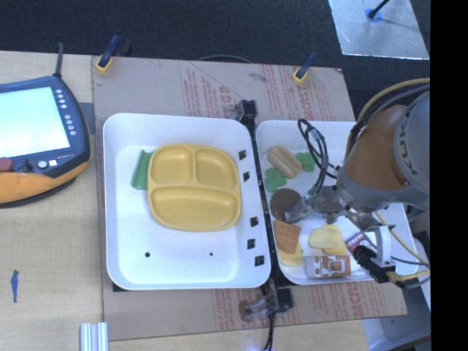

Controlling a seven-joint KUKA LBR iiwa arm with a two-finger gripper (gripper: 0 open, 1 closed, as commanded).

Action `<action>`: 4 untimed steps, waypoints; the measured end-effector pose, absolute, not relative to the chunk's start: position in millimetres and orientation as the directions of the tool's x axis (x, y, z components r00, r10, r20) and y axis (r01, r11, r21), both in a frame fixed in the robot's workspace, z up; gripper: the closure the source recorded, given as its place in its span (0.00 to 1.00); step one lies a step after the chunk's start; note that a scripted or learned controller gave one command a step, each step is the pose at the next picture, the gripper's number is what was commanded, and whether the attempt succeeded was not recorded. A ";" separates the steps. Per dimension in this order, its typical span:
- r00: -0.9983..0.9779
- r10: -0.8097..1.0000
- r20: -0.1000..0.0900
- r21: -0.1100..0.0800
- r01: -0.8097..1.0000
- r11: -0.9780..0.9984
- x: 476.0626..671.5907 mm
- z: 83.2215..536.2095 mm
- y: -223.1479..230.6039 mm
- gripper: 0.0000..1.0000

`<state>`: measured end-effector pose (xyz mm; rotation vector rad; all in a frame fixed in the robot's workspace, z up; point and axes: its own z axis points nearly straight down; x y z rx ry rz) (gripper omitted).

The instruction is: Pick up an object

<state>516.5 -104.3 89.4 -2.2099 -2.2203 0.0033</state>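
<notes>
We count two white bins: the left bin (124, 269) holds one yellow tray (194, 187); the right bin (274, 134) several food toys. The gripper (303, 212) sits mid-right beside one brown disc (284, 202); we cannot tell its state.

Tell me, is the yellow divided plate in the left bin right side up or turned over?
Right side up. The yellow plate lies flat in the left bin, its three hollow sections facing upward, with raised ridges between them.

floor (183, 13): dark carpet | bench (44, 269): pale wood | cardboard sheet (212, 86): clamped under bins
</notes>
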 end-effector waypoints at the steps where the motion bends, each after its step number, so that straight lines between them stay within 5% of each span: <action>1: -0.006 1.000 0.000 0.003 1.000 0.006 559.8 94.5 -124.2 0.00; 2: -0.001 1.000 0.000 0.003 1.000 0.001 502.2 94.6 -142.8 0.00; 3: -0.010 1.000 -0.002 0.008 1.000 0.010 573.1 94.9 -90.0 0.00; 4: -0.008 1.000 -0.003 0.005 1.000 0.008 660.3 93.9 -116.6 0.00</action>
